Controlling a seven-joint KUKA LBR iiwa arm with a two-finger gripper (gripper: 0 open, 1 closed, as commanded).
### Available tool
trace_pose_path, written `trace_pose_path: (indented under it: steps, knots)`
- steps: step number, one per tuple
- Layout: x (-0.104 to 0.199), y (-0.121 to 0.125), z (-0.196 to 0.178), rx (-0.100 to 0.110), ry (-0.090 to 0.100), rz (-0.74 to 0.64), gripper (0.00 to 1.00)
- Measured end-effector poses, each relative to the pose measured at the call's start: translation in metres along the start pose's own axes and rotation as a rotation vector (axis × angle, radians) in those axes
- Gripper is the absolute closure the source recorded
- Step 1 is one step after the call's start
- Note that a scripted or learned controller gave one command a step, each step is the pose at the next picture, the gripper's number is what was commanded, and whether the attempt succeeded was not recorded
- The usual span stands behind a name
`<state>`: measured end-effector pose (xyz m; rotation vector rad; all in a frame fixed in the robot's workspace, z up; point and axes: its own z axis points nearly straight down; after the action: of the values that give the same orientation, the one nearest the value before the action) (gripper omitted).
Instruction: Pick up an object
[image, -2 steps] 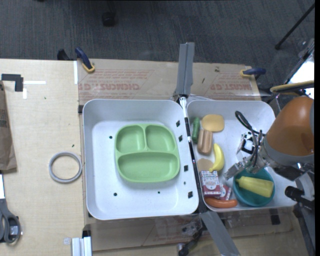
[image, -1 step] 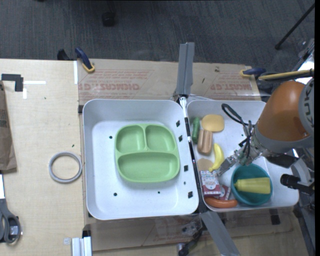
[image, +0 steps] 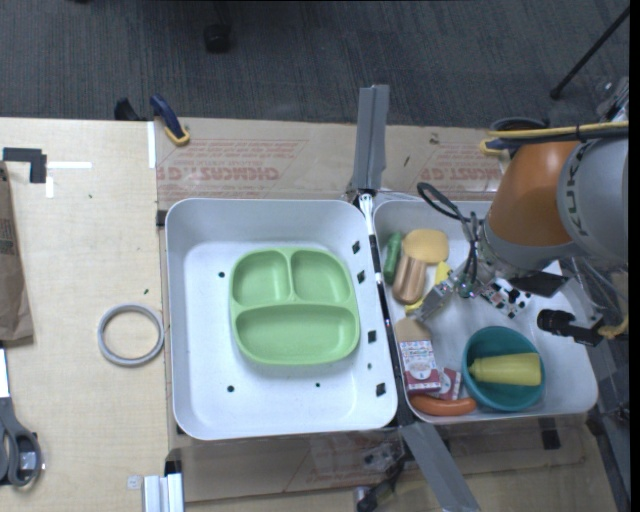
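Right bin (image: 575, 395), contents:
- Teal bowl (image: 490, 392), upright, near right; a yellow corn-like piece (image: 506, 370) lies across it.
- Copper-coloured cup (image: 409, 279), on its side, far left, with a yellow lid-like disc (image: 427, 244) at its far end.
- Green item (image: 392, 250), against the left wall.
- Small red-and-white carton (image: 417, 364), lying flat.
- Hot dog (image: 442, 405), near edge.

Left bin (image: 190, 330): green divided plate (image: 295, 305), flat, centred.

Matt green plastic tray (image: 294, 305), glossy white plastic bins (image: 190, 330), shiny coppery metal cup (image: 411, 279).

Pale green divided plate (image: 294, 305) in white bin (image: 190, 330); yellow block (image: 506, 369) in teal bowl (image: 503, 395); copper-toned cup (image: 410, 278).
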<state>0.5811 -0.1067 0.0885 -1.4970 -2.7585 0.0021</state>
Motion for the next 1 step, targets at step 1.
trace_pose_path:
  steps: [1]
  knots:
    - [-0.0256,0.0496,-0.0013,0.000,-0.002,-0.110,0.00]
